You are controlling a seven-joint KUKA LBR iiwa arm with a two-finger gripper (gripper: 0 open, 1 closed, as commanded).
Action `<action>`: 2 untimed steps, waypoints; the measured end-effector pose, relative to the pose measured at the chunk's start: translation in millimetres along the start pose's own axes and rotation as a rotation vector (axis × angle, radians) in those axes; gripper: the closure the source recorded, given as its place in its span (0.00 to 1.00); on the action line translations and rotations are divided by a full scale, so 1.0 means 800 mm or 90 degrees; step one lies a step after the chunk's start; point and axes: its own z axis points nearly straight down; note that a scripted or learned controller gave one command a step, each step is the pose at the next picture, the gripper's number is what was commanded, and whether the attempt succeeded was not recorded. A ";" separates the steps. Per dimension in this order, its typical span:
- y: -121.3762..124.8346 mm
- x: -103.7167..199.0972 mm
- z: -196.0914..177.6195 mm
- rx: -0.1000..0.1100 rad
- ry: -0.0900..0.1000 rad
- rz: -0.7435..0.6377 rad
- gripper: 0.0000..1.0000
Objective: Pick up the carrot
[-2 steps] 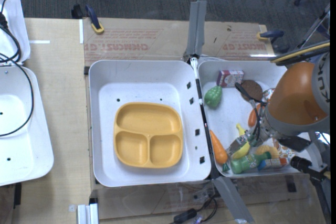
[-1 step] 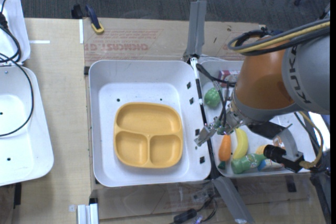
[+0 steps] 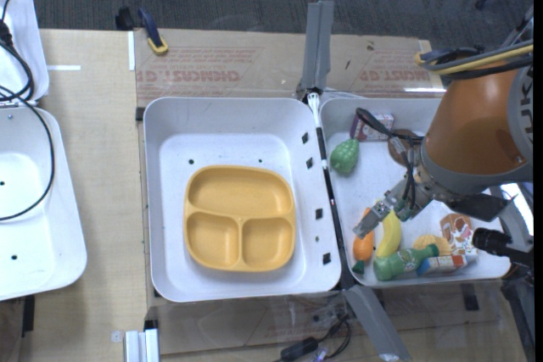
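The carrot (image 3: 363, 247) is a short orange piece lying in the right bin (image 3: 335, 208), close to its left wall and near the front. My gripper (image 3: 379, 221) hangs low just above and to the right of it, open, with one finger (image 3: 367, 225) reaching down to the carrot's top end. Nothing sits between the fingers. A yellow banana (image 3: 389, 236) lies right beside the carrot, under the gripper.
The right bin also holds a green round fruit (image 3: 344, 157) at the back left, a green bottle (image 3: 397, 265) at the front and a white and orange packet (image 3: 456, 235). The left bin (image 3: 161, 182) holds a yellow divided plate (image 3: 241, 218).
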 end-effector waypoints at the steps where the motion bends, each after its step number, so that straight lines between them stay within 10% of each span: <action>1: -0.041 -0.068 0.107 0.000 0.001 0.006 0.00; 2: -0.006 -0.083 0.125 -0.001 0.000 0.098 0.00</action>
